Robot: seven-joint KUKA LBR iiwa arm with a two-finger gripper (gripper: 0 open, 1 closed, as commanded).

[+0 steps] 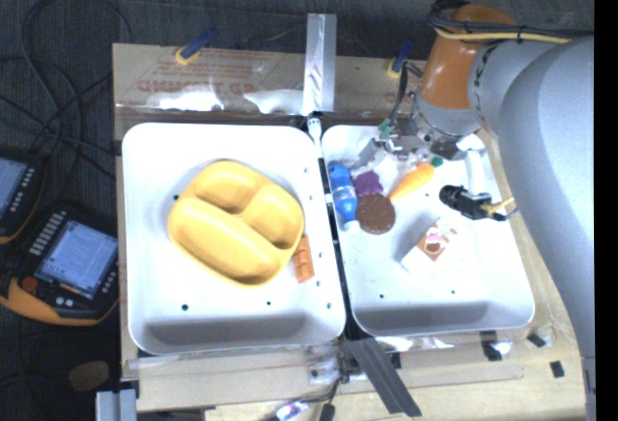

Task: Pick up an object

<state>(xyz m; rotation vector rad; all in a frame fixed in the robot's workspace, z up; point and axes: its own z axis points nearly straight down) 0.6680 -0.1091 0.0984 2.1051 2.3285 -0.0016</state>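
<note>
Gripper (410, 141) low at upper edge of right bin (483, 308), near orange carrot (413, 181); finger state: cannot tell.

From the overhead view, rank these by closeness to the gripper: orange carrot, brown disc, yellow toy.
Gripper sits at the right bin's far edge.
1. Orange carrot, right bin, just below it.
2. Brown disc, right bin, nearer the divider.
3. Yellow toy, left bin.

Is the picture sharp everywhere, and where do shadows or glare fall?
Camera view: slightly soft overall; the yellow object shows pale sheen on top; a shadow darkens the left bin's near wall; the arm's grey body at right is blurred and washed out; the small objects by the hand stay readable.
</note>
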